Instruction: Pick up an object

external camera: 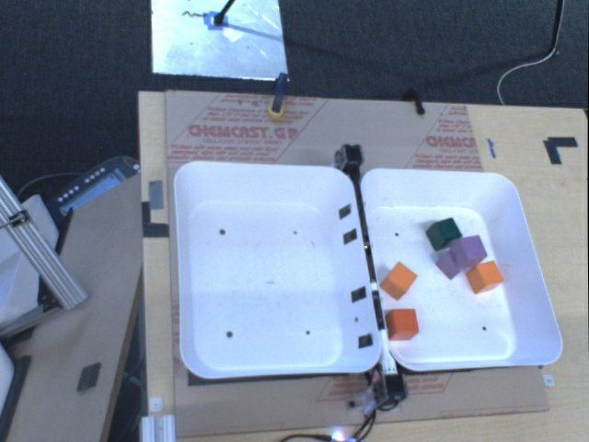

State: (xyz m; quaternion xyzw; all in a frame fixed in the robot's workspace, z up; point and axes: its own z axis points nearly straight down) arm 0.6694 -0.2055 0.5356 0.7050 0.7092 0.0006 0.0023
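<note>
1. Two white bins side by side on the bench: left bin [267,274] & right bin [460,270], touching along the middle seam w/ black clips.
2. All the blocks sit in the right bin.
3. Green block [444,233] is farthest back, just beside a purple pair.
4. Purple block [472,249] & second purple block [450,263] touch each other, center-right of the bin.
5. Orange block [485,276] sits at the purple pair's near-right, looks to be touching.
6. Tilted orange block [398,280] is near the seam, apart from the cluster.
7. Red-orange block [402,323] sits nearest, just below it, close to the seam.
8. Gripper: can't tell its state or what it's got.
</note>
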